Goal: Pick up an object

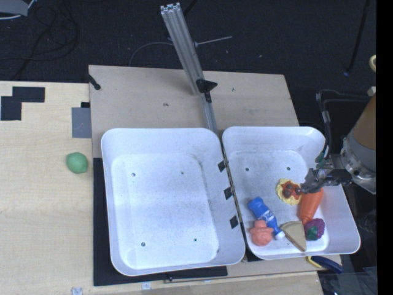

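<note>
Crowding the right bin's [270, 141] near right corner, carrot [310, 204] and grapes [315, 228] touched; my gripper [315, 182], fingers unreadable, hovered above and risked nudging both, gripping neither.

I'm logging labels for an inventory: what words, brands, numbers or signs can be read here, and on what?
None can be read.
The blue bottle in the right bin has a pale patch, perhaps a label, too small and blurred to read.
The other toys show no print.
</note>
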